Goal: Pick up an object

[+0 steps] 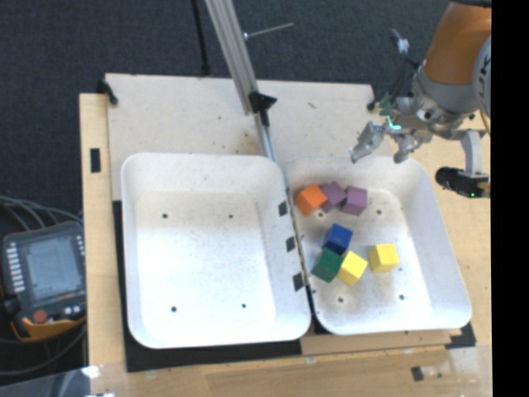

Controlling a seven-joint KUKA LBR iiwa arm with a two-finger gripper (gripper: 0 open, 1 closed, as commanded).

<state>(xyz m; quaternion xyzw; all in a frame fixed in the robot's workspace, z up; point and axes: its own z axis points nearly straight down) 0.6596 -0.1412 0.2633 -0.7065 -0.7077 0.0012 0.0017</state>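
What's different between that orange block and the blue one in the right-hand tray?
The orange block lies near the right bin's far left corner, beside a purple block; the blue block sits nearer the middle, against a green block. Orange versus blue is the main contrast. Both are small cubes of similar size, lying loose below the gripper.

Bins (207,246) white plastic, scuffed, speckled; bench (95,222) pale wood; mast (231,48) ribbed metal; blocks (339,238) matt.

The arm (459,40) runs off the top edge, its upper part unseen.
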